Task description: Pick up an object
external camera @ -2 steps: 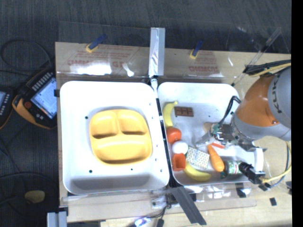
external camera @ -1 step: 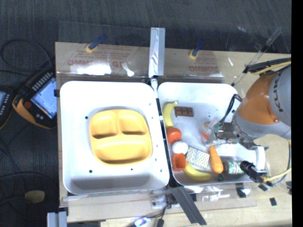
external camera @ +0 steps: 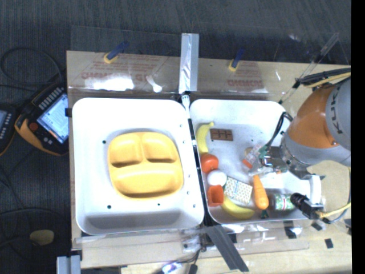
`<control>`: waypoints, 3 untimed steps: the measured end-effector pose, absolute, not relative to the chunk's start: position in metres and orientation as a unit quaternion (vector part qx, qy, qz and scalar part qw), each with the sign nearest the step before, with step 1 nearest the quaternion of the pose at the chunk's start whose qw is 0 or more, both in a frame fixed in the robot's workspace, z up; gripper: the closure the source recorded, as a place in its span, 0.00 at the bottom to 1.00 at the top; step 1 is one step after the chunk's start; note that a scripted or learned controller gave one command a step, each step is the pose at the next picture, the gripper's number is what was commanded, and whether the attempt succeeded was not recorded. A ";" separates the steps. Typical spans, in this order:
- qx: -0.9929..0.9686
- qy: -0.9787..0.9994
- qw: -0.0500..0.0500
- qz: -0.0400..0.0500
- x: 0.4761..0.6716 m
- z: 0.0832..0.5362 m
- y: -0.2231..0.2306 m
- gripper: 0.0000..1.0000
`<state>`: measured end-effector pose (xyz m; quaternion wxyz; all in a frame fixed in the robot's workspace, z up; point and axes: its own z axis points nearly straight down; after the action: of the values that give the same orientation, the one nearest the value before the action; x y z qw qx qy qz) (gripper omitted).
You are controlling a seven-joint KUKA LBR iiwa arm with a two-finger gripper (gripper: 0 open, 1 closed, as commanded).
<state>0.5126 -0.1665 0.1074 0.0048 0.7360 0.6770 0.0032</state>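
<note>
The right bin (external camera: 239, 108) holds several toy foods. A yellow banana (external camera: 203, 137) lies at its left wall beside a brown chocolate bar (external camera: 221, 135). Below them sit a red tomato (external camera: 209, 162), a white ball (external camera: 217, 178), an orange cup (external camera: 215, 194), a second banana (external camera: 236, 210), a patterned pouch (external camera: 239, 190), an orange carrot (external camera: 260, 193) and a green bottle (external camera: 280, 202). My gripper (external camera: 258, 156) reaches in from the right and hangs low over the bin's middle right, just above the carrot's top end.
The left bin (external camera: 85, 153) carries a yellow divided tray (external camera: 145, 163). A metal divider post (external camera: 189, 61) stands behind the seam between the bins. A handheld pendant (external camera: 48, 121) lies off the bench at left. The arm's orange band (external camera: 313, 121) overhangs the right bin's rim.
</note>
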 end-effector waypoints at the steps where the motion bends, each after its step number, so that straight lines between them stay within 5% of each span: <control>1: 0.698 0.716 0.004 0.003 0.488 0.106 -0.210 1.00; 2: 0.727 0.687 0.001 -0.001 0.517 0.245 -0.181 1.00; 3: 0.727 0.687 0.001 -0.002 0.517 0.245 -0.181 0.00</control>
<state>0.5171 -0.1808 0.2452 0.0005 0.7268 0.6869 -0.0016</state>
